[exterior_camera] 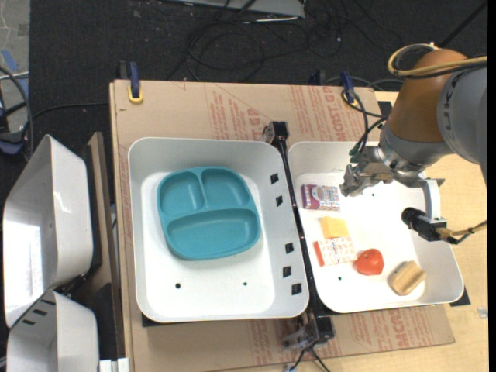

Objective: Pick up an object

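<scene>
Arm over the right bin, nothing seen in its grip.

Two white bins side by side on the cardboard-covered tabletop (232, 103); in the left bin (143, 208), at frame centre-left, a teal divided plate (208, 212) lying flat; in the right bin (442, 273), a purple-and-white packet (320, 197) near the upper left corner, a yellow block (335, 228) just below it, a red-and-white card (334, 252) lower still, a red ball (370, 262) just right of the card, and a tan roll (406, 277) near the lower right corner. End effector (358, 178) low over the right bin's upper part, just right of the packet, reaching in from the frame's right under the orange band; cannot tell whether released or clenched; no item visibly between the tips.
</scene>
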Motion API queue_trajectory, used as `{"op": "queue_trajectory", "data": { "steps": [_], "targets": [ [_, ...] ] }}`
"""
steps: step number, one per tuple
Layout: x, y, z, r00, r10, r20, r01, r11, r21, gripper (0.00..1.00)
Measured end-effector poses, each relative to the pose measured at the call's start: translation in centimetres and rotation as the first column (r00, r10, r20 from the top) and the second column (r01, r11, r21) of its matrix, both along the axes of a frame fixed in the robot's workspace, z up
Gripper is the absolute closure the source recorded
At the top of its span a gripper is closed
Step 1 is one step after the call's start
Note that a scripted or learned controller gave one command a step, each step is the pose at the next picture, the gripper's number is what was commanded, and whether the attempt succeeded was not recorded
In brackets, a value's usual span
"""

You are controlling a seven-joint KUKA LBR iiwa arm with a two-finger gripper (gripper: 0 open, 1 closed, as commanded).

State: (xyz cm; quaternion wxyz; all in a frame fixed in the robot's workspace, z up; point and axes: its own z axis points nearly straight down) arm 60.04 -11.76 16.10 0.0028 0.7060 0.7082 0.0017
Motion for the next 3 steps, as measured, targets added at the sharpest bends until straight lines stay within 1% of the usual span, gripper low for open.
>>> {"op": "queue_trajectory", "data": {
  "steps": [1,2,3],
  "targets": [
    [0.7,-0.2,4.5,1.000,0.000,0.000,0.000,1.000,0.000,1.00],
    [0.8,-0.2,6.9,1.000,0.000,-0.003,0.000,1.000,0.000,1.00],
    [1.7,5.8,7.8,1.000,0.006,-0.004,-0.006,1.000,0.003,1.00]
  ]
}}
